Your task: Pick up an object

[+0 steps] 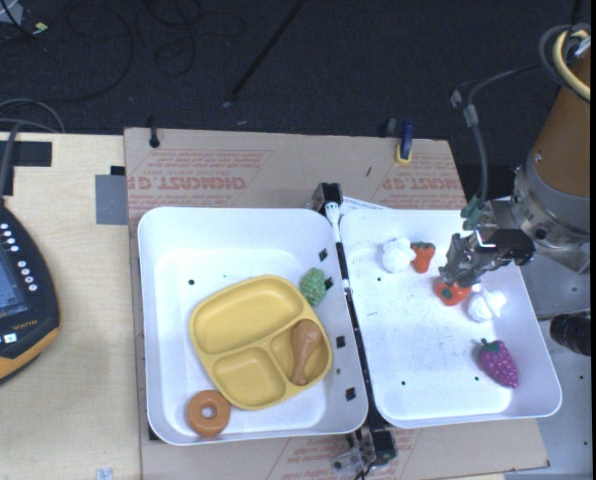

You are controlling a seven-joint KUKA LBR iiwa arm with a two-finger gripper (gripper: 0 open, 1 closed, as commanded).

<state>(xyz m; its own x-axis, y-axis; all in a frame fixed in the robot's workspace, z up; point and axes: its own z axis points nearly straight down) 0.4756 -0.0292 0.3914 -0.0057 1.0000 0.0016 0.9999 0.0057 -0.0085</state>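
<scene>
Red-orange toy: a small red-orange plastic piece (450, 291) lies on the floor of the right white bin (428, 368), directly under the fingers and seemingly touching their tips.
Gripper: the dark two-finger gripper (462, 265) hangs low over the right bin's upper right part; whether its fingers are apart or together I cannot tell.
Near the gripper: a white lumpy toy (394, 255) and a small orange carrot-like toy (423, 256) to its left, a white crumpled piece (486, 305) just to its lower right, a purple grape bunch (498, 362) further down.
Left white bin (168, 268): a yellow divided plastic tray (228, 323) with a brown drumstick (304, 348), a green broccoli floret (314, 286), an orange doughnut (208, 413).
</scene>
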